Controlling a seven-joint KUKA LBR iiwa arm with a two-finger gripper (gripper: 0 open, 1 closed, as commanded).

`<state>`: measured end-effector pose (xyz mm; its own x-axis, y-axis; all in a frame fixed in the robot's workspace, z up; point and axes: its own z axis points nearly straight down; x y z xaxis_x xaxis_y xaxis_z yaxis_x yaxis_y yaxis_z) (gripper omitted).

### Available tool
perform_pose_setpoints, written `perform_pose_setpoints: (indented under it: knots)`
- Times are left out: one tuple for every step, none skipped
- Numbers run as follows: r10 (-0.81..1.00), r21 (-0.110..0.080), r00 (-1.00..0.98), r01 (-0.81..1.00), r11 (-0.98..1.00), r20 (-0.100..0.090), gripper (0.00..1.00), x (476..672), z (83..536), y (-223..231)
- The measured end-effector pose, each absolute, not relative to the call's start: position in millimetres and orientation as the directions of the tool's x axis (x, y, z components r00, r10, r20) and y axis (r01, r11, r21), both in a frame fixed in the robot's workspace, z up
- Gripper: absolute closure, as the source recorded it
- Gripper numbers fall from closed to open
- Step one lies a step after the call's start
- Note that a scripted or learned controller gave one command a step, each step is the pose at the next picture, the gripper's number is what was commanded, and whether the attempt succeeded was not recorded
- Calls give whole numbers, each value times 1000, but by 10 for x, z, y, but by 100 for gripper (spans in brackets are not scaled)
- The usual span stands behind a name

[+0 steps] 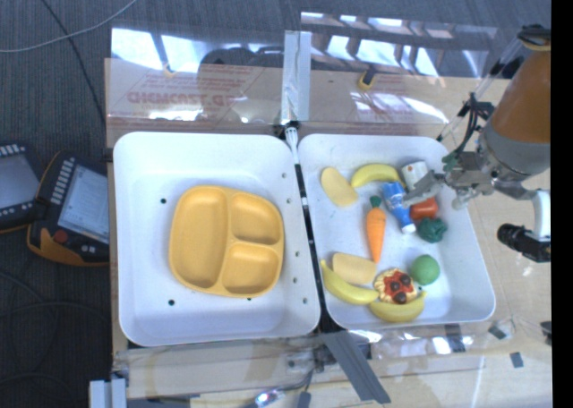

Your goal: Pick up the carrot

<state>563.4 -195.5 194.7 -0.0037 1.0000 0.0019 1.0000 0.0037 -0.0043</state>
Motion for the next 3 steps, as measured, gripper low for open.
perform_pose_setpoints:
  knots:
    - [999, 9, 42, 999, -42, -4, 0, 5621, 896, -1427]
    - [999, 8, 40, 999, -40, 0, 100, 5627, 973, -1410]
    - [999, -13, 54, 998, -54, -4, 100, 6525, 1804, -851]
